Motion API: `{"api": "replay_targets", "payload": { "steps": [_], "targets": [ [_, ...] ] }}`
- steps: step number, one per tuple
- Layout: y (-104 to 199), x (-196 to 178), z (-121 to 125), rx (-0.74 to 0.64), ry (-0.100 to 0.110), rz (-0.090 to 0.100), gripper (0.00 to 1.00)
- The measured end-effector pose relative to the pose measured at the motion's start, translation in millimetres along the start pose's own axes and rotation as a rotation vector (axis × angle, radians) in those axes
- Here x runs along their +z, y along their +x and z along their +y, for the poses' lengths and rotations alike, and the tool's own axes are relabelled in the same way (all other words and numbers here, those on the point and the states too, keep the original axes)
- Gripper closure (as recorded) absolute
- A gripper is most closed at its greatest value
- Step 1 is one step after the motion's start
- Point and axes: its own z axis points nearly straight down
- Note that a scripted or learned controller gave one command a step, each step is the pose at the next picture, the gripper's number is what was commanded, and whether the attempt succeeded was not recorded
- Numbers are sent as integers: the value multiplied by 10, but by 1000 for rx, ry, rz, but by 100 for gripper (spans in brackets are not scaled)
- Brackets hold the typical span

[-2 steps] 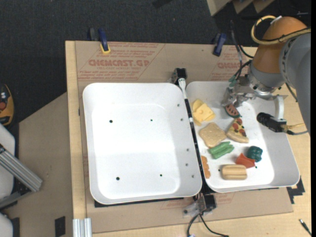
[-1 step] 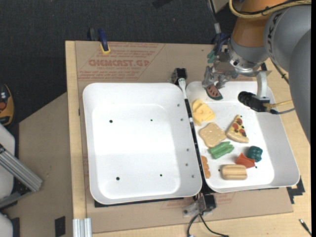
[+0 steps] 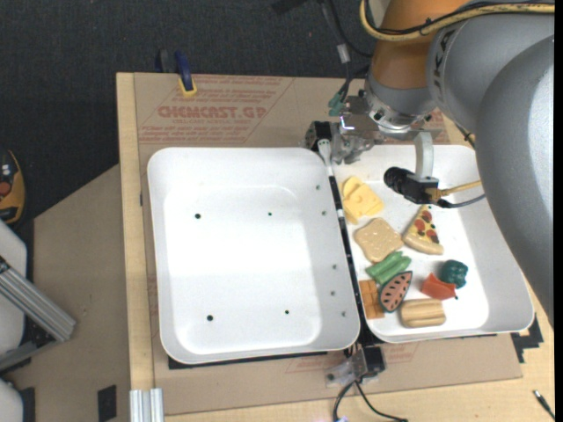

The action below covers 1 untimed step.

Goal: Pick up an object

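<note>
**Grey arm (image 3: 501, 69) poised at right bin's (image 3: 466, 330) far corner**

Gripper (image 3: 348, 144) low over the bin's rim, just beyond yellow cheese toy (image 3: 361, 200) — probably lining up on that nearest piece. Open or closed — cannot tell. Remaining toy food bunched along divider beside left bin (image 3: 237, 236).

Grey arm (image 3: 510, 104) with a glossy orange band (image 3: 420, 11) above a metal wrist; black and yellow cables loop around it

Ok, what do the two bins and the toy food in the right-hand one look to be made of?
Left bin and right bin: thin white plastic by the look, smooth, rounded moulded rims. Cheese wedge, bread slice, pizza slice, watermelon slice: probably painted wood or plastic, flat matte colours.
</note>
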Motion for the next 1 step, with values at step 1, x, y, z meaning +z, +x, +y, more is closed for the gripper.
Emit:
{"api": "replay_targets", "payload": {
  "steps": [1],
  "targets": [
    [903, -711, 13, -3, -10, 1, 100]
  ]
}}
